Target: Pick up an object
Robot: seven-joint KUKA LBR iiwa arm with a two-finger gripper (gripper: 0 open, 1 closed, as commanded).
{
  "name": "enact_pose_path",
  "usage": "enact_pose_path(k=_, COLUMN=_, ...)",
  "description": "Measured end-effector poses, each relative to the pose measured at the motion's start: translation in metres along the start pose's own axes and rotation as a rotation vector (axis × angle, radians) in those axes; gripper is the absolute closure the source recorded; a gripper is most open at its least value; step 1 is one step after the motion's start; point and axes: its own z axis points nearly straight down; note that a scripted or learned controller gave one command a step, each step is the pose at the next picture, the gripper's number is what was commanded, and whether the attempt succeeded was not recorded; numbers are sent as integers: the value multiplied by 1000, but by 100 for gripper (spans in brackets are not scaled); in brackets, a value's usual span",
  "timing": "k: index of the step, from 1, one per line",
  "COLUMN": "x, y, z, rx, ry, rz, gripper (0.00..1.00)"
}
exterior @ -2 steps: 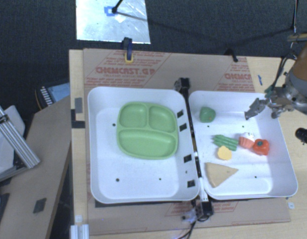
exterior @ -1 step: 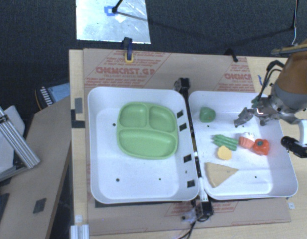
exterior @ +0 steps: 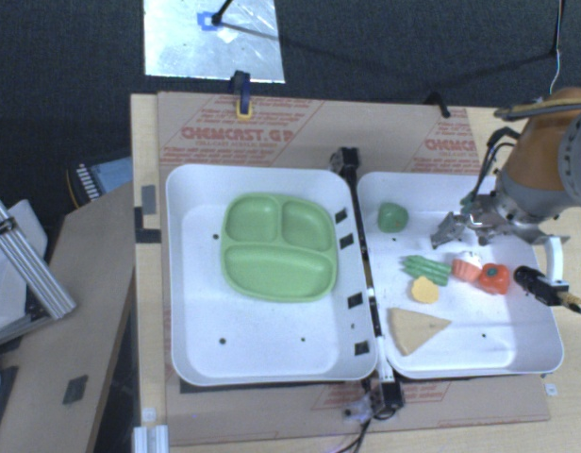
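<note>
Hand (exterior: 457, 231) hangs over the right bin (exterior: 536, 343), fingers spread and released, nothing between them; candidate objects lie just below and beside it: green bean cluster (exterior: 428, 269), orange-red piece (exterior: 468, 271), red tomato-like piece (exterior: 494, 278), yellow round piece (exterior: 424, 292), tan wedge (exterior: 415, 327), with a green ball (exterior: 392, 217) apart toward the divider. Risk: the bean cluster, orange-red piece and tomato-like piece are touching or nearly so, so a descent could land a finger on top of one and shove the neighbours instead of straddling one. Second risk: flat, low pieces such as the wedge may slip out of a closing pinch, giving an empty lift; the green compartment tray (exterior: 277, 246) in the left bin (exterior: 191, 347) is well clear.
</note>
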Motion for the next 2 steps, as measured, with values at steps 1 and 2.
enact_pose_path(k=1, x=0, y=1, z=20, rx=-1, ry=-1, rz=0, gripper=0)
enact_pose_path(k=2, x=0, y=2, z=8, rx=-6, ry=-2, rz=-2, gripper=100)
